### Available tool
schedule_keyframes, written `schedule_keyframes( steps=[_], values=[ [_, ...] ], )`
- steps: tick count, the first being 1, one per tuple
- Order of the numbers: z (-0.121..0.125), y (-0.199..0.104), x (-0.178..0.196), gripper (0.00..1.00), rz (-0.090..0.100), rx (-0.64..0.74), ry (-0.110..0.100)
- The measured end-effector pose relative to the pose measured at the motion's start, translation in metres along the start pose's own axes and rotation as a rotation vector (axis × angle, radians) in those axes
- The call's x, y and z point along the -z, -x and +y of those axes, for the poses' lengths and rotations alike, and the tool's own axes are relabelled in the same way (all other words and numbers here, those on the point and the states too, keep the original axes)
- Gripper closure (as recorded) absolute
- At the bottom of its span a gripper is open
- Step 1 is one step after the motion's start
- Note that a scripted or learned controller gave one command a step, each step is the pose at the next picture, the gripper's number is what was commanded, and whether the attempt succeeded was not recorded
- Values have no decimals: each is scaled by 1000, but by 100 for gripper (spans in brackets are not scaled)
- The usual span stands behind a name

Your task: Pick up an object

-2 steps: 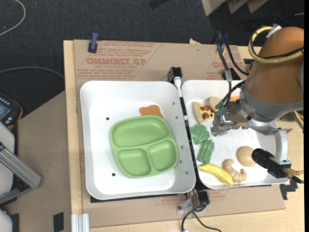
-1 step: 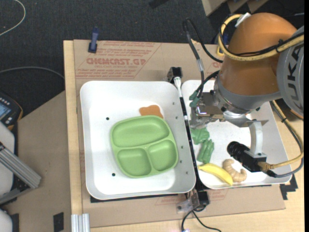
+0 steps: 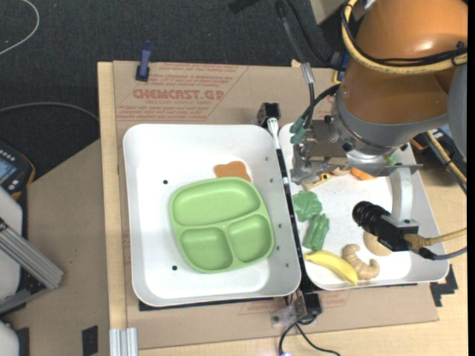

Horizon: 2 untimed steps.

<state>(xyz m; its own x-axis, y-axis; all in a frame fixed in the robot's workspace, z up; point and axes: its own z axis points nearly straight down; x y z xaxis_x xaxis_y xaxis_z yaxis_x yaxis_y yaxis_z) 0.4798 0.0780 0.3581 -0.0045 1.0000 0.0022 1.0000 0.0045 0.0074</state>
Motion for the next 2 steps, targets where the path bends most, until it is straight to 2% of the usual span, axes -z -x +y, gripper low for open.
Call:
schedule_keyframes(
  steps=[2],
  values=[
    [1,1,17,100,-3,-1,-3]
  ],
)
